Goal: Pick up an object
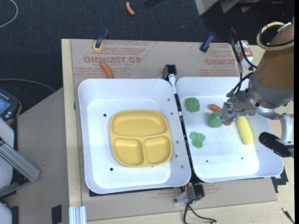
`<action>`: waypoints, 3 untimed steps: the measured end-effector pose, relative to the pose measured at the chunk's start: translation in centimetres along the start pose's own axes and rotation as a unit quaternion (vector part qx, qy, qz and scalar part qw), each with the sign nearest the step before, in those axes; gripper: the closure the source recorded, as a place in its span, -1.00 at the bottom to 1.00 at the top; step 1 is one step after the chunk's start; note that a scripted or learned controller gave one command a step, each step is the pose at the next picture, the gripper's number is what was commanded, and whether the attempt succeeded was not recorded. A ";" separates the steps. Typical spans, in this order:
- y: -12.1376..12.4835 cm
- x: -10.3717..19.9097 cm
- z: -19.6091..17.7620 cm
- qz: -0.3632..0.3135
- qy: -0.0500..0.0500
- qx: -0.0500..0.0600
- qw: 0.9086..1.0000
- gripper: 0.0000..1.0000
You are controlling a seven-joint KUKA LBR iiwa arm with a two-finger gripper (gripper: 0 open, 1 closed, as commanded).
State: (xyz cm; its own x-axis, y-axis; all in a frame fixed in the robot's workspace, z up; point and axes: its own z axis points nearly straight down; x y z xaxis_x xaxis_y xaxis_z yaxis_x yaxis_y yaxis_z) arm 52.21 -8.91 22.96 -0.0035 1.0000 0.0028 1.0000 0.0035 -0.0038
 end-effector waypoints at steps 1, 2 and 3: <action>0.0 3.4 0.6 0.000 0.000 -0.001 1.000 1.00; -1.4 4.0 1.3 0.002 -0.001 0.000 1.000 1.00; -1.0 2.9 1.4 0.002 -0.002 -0.002 1.000 1.00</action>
